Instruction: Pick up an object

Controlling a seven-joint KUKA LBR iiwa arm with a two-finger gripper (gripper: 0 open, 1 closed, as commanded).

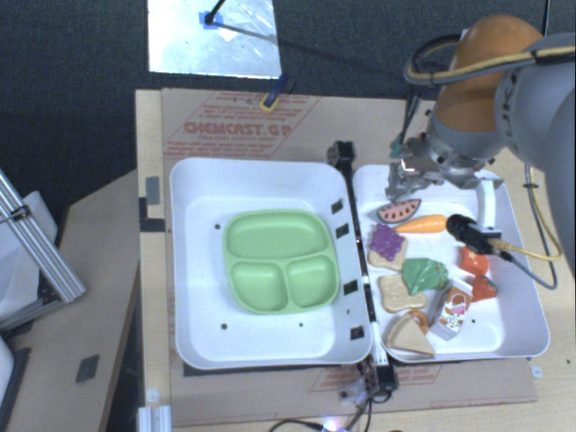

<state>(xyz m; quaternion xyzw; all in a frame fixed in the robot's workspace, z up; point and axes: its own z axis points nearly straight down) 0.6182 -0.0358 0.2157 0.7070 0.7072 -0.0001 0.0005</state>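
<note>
Grey gripper (401, 187) hung low in the right bin (522, 327), just above the watermelon slice (399, 211); whether it was clenched, I couldn't tell. Beside the slice lay a carrot (421, 225).

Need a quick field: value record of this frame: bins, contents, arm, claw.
left bin: holds a green divided plate
right bin: holds toy food
toy food, far to near: watermelon slice, carrot, purple piece, broccoli, bread slices, small carton
red pieces: at the right side of the right bin
arm: reaches in from the right, over the far end of the right bin
claw: low above the watermelon slice; grasp not confirmed
fingers: state cannot be told
</note>
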